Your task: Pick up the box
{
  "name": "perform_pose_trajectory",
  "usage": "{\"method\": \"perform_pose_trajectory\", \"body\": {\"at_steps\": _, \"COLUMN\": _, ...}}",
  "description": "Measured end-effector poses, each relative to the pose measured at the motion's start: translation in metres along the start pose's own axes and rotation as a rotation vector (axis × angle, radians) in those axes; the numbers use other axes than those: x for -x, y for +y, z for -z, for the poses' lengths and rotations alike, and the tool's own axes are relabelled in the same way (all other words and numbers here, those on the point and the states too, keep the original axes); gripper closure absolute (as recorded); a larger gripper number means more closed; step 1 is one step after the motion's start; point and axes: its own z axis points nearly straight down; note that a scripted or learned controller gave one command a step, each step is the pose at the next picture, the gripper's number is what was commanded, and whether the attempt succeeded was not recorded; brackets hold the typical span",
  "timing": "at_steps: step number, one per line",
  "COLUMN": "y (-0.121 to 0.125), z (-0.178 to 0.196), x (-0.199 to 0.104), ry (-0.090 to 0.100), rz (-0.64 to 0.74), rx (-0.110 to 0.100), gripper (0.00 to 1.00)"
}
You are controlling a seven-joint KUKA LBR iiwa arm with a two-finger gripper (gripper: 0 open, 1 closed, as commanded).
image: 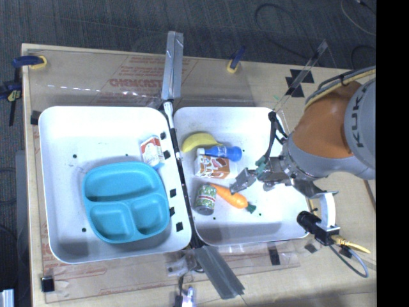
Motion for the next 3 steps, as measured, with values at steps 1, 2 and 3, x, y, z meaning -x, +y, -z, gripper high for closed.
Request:
{"method": "perform_pose_trajectory", "body": {"at_steps": 1, "y": 0.001, "z": 0.01, "x": 0.0, "ry": 0.0, "rz": 0.005, "rx": -0.001, "gripper": 1.0}}
{"method": "perform_pose_trajectory", "body": {"at_steps": 2, "y": 0.077, "z": 0.053, "x": -0.048, "ry": -0.001, "rz": 0.165, "rx": 0.002, "gripper": 1.0}}
{"method": "perform_pose_trajectory", "body": {"at_steps": 3, "y": 0.068, "z": 0.086, "x": -0.056, "ry": -0.001, "rz": -0.266, "rx": 0.002, "gripper": 1.0}}
